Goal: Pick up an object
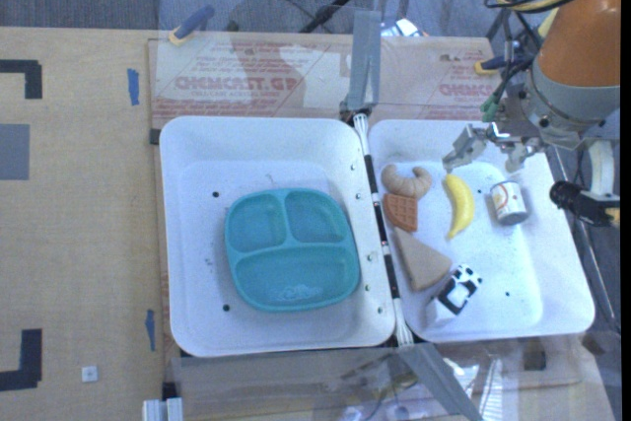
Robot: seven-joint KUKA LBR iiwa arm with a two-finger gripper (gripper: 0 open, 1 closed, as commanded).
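Observation:
The right bin holds a yellow banana, a brown croissant, a waffle piece, a tan wedge, a small can lying on its side and a black-and-white block. My gripper hangs over the back of this bin, just above the banana and the can. Its two fingers are spread apart and open, with nothing between them.
The left bin carries a teal divided plate. A metal divider rises behind the seam between the bins. Cables and the arm's orange band crowd the upper right.

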